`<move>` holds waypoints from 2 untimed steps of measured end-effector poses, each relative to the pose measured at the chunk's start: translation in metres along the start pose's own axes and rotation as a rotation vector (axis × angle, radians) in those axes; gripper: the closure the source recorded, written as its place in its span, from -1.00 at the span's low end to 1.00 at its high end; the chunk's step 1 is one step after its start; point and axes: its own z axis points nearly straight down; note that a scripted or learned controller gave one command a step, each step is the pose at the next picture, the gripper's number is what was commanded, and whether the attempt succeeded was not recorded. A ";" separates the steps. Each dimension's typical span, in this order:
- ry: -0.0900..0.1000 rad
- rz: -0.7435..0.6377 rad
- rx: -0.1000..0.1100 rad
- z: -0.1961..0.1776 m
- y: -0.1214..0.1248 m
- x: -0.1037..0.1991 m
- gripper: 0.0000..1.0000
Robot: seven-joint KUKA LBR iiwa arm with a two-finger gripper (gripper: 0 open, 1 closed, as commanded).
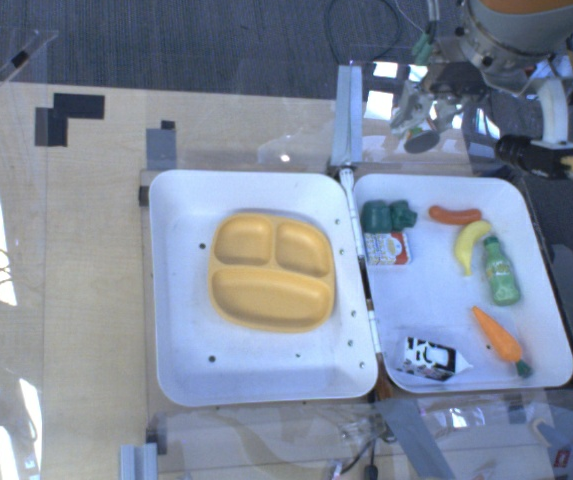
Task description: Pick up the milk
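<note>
1. Arm: enters from the upper right, orange band at the top edge. The gripper hangs beyond the far rim of the right bin, above the bench, not over either bin.
2. Claw state: cannot tell; nothing is visibly held.
3. Milk: a black-and-white carton lying on its side in the near left corner of the right bin, close to the near rim and well apart from the gripper.
4. Other items in the right bin: green block at the far left corner, red-and-white pouch just below it, sausage, banana, green bottle beside the banana, carrot near the right rim.
5. Left bin: holds a yellow divided tray, lying flat near the middle.
</note>
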 end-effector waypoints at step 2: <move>-0.001 -0.010 -0.011 -0.024 0.002 0.002 1.00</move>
